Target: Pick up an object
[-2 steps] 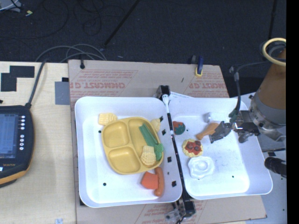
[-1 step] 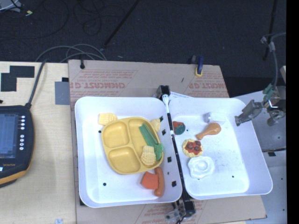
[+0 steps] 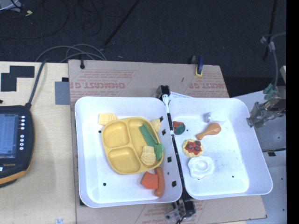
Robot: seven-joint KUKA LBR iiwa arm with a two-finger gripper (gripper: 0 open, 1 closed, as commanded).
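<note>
The right bin [image 3: 252, 171] has open floor along its far-right and near sides; its toys cluster toward the divider: a chicken drumstick [image 3: 209, 131], a small tart [image 3: 192, 147], a fried egg [image 3: 201, 167] and a red-green piece [image 3: 178, 126]. The left bin [image 3: 86, 171] is crowded by a yellow divided tray [image 3: 122, 146], with a carrot [image 3: 150, 180] at its near edge. Both bins sit on cardboard [image 3: 140, 80]. The gripper [image 3: 262, 110] hangs by the right bin's far-right rim, blurred; whether it is spread I cannot tell.
</note>
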